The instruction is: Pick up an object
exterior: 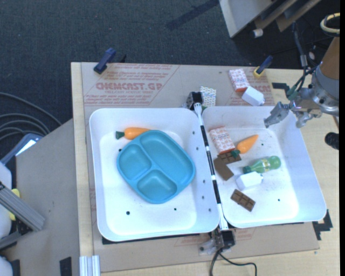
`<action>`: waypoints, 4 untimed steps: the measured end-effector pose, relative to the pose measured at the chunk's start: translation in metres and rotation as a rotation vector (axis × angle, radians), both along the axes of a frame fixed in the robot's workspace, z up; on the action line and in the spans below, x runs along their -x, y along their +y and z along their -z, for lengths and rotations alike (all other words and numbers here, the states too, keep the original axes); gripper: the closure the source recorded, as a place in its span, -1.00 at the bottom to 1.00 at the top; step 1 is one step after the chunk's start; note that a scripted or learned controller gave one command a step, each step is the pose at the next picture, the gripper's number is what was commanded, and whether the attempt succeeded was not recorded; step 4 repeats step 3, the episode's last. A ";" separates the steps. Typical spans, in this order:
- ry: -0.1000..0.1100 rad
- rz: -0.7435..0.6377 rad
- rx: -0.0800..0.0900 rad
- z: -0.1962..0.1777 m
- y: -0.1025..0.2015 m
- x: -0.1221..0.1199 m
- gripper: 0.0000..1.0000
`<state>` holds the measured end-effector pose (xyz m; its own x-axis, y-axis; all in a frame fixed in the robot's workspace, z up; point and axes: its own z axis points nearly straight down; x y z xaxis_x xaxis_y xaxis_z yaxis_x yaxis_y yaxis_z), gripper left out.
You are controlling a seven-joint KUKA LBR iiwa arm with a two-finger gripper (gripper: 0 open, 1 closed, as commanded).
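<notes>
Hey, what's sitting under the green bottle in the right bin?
The green bottle lies on its side in the right bin, its lower edge overlapping a small white block. Whatever part of the block or bin floor sits beneath the bottle is covered.

I saw dark carpet [81,32] around the bench [89,226]. A printed cardboard sheet [135,83] lay on the benchtop under the bins. Black cables [21,116] curved across the floor at left. A pale cabinet [259,13] stood at upper right. Lighting was even.
</notes>
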<state>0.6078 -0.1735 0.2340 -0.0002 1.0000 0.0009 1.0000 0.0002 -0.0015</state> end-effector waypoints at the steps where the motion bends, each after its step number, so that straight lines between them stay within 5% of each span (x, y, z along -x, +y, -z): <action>1: -0.001 -0.001 0.001 0.149 0.075 0.040 -1.00; 2: -0.002 0.000 0.001 0.149 0.069 -0.026 -1.00; 3: 0.007 0.002 -0.001 0.141 0.069 -0.023 1.00; 4: 0.007 0.002 -0.001 0.141 0.069 -0.023 1.00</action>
